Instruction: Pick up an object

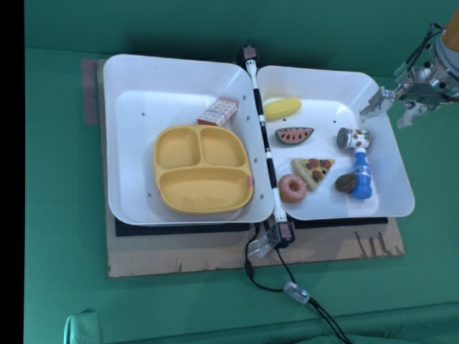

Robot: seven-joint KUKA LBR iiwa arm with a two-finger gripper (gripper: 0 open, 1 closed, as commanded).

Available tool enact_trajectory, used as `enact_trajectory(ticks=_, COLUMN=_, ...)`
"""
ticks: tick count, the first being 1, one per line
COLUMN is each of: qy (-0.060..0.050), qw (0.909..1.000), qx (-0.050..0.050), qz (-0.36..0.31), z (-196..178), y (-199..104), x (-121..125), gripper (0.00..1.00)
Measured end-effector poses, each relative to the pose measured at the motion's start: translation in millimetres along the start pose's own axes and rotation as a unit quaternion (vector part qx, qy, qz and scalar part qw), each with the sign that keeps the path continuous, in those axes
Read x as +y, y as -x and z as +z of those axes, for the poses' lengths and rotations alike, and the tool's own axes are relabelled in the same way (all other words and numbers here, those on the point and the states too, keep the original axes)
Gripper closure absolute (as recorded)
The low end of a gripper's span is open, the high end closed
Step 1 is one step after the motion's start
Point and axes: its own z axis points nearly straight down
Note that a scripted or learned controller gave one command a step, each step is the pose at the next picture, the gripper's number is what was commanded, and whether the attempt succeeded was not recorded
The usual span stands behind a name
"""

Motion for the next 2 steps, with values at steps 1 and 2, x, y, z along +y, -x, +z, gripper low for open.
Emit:
enact_trajectory(ticks=1, qy=0.001, qw=1.0000, qx=-0.002, qz=-0.001, z=153.8, y=5.9, x=63.3, gripper=0.00)
enact_trajectory(ticks=2, qy=0.006, qw=1.0000, qx=-0.004, qz=0.000, z=164.7, y=-16.8, x=38.9, gripper=0.00)
